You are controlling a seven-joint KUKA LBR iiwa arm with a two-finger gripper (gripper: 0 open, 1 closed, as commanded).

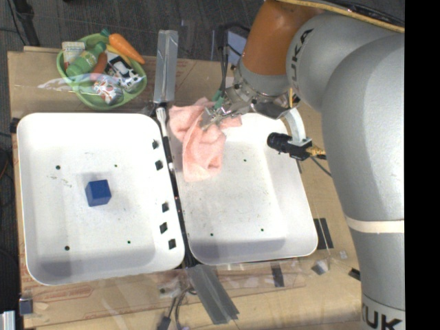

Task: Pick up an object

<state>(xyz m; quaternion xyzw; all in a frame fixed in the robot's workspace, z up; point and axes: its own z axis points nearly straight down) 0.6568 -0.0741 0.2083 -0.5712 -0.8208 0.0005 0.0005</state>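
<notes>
From the overhead camera view we've got the pincer (218,115) down at the far-left corner of the right bin (289,232), right on top of the pink cloth (196,146). The cloth looks bunched up towards the fingertips, with a fold seemingly caught there, but we cannot tell for sure whether the pincer is clenched on it or merely pressed into it. The rest of the cloth hangs and drapes down along the bin's left wall, its lower part touching the bin floor.

So how far along are we? By our reckoning the reach is done and the grasp is either in hand or just being made; a clean lift clear of the bin is what's left, and that isn't accomplished yet.

On to the containers. The right bin holds the pink cloth. The left bin (41,253) holds a single blue cube (98,192), sitting left of centre, well apart from the arm. Beyond the left bin, on the surface (206,71), a green bowl (82,96) is heaped with toy items, an orange carrot (125,45) among them.
</notes>
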